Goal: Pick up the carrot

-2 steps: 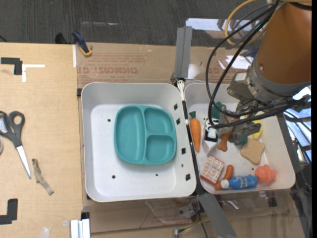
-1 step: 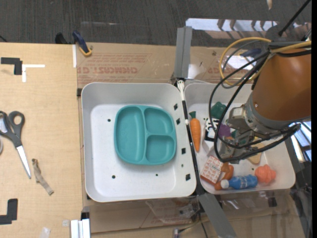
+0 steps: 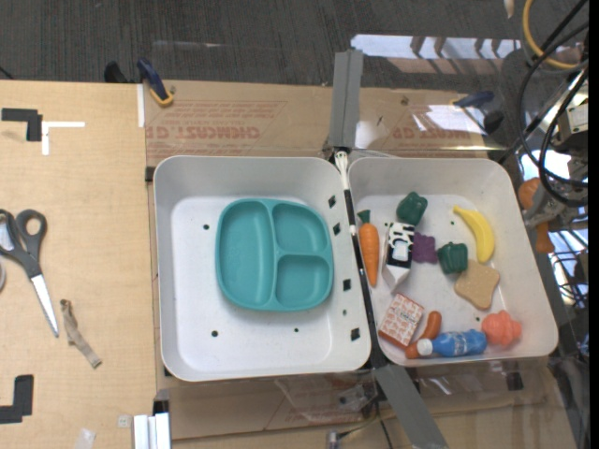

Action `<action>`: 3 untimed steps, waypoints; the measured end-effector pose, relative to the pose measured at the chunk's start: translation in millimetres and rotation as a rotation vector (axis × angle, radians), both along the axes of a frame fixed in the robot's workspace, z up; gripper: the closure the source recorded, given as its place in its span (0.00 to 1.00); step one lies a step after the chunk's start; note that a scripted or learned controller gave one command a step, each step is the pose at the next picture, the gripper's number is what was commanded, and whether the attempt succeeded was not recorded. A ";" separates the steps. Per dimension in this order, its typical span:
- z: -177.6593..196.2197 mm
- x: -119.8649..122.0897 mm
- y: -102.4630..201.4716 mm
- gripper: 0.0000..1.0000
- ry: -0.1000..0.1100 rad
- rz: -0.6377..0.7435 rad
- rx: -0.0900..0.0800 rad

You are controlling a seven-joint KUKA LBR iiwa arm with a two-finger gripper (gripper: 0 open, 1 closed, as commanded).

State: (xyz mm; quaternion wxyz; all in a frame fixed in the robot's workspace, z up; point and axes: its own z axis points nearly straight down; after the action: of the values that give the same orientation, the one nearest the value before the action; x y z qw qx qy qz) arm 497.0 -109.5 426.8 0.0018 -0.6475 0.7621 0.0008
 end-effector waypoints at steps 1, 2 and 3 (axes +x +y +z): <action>-167.5 2.5 -63.6 1.00 0.001 0.309 0.000; -112.5 -18.0 -98.6 1.00 -0.002 0.570 0.000; -98.8 38.4 -102.7 1.00 -0.003 0.923 0.001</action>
State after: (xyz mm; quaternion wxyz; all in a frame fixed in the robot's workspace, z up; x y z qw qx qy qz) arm 535.4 -212.2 328.1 0.0027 -0.9192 0.3938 0.0009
